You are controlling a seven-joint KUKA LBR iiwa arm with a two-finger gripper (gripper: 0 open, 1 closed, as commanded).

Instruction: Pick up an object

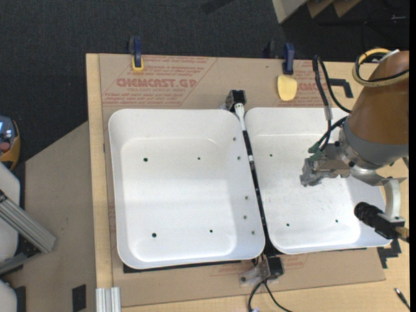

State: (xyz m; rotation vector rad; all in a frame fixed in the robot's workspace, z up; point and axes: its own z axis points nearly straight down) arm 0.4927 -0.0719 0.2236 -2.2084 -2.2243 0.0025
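My gripper [317,172] hangs over the right white bin [286,233], right of the bin's middle and close to its floor. The grey wrist and the orange band of the arm [383,109] cover it from above and hide part of the bin's right side. The left white bin [130,239] lies a good way to the gripper's left. Small dark dots mark both bin floors.
A black rod with a clamp head [236,99] runs along the seam between the two bins. A yellow pad [286,87] sits on the brown board [162,80] behind the right bin, below a blue clamp [288,52]. Another blue clamp [136,47] holds the board's far edge at left.
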